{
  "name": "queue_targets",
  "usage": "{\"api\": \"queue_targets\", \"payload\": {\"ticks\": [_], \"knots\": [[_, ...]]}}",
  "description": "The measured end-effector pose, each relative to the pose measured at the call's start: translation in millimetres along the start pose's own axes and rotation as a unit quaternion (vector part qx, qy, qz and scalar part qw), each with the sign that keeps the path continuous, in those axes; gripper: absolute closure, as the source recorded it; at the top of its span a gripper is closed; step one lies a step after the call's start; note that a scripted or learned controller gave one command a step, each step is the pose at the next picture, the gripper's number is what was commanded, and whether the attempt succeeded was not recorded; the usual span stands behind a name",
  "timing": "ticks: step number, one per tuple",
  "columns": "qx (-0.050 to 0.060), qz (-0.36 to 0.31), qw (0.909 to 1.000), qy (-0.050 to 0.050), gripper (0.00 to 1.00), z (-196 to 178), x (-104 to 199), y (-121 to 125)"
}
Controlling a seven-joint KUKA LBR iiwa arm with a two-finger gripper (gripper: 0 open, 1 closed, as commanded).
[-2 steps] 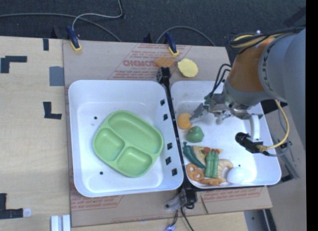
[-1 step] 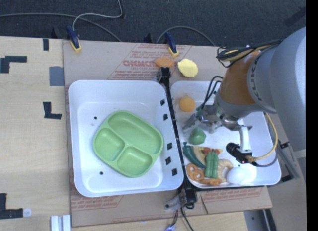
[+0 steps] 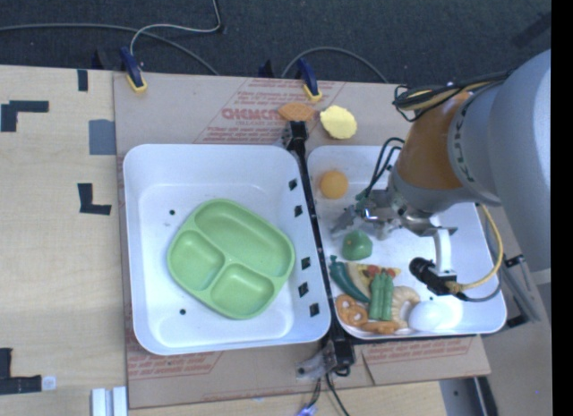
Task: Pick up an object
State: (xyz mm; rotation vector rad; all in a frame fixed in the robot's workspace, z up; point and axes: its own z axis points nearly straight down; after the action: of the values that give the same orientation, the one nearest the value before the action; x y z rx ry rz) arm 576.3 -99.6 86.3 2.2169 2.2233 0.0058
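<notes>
At the far left, the wooden bench (image 3: 54, 253) carries dark tape marks, and a cardboard sheet (image 3: 242, 110) with red printing lies under both bins, held at its far edge by two blue clamps (image 3: 134, 72). The left bin (image 3: 148, 173) holds a green divided plate (image 3: 231, 258), three compartments up, lying flat in the middle of the bin floor. A black strip of clips (image 3: 304, 217) runs along the seam where the two bins meet.

Beyond the far rim of the right bin (image 3: 488, 320), on the cardboard, lie an orange-brown flat piece (image 3: 297, 112) and, just right of it, a yellow lemon-like toy (image 3: 338, 123). Inside the right bin, an orange ball (image 3: 333, 183) sits near the far left corner. Nearer, a green rounded toy (image 3: 356, 245) lies just below the gripper (image 3: 358, 216). The gripper's metal fingers point left toward the seam; their tips blur into the white floor, so I cannot tell whether they are open or closed, and nothing shows clearly between them.

At the near left of the right bin a heap of toy food (image 3: 372, 293) lies tangled: dark green pods, a red-orange piece, a pretzel-like shape, pale bits beneath. Their outlines overlap and are hard to separate. A white egg-like object (image 3: 436, 314) rests just right of the heap.

The arm (image 3: 501, 146), grey with an orange band, covers the far right of the bin and is cut off by the frame edge.
</notes>
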Motion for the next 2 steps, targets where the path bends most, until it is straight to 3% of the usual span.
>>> {"api": "queue_targets", "payload": {"ticks": [1, 2], "knots": [[-0.001, 0.001, 1.0, -0.002, 0.0, -0.3, 3.0, -13.4], [-0.001, 0.001, 1.0, -0.002, 1.0, -9.8, 2.5, -13.4]]}}
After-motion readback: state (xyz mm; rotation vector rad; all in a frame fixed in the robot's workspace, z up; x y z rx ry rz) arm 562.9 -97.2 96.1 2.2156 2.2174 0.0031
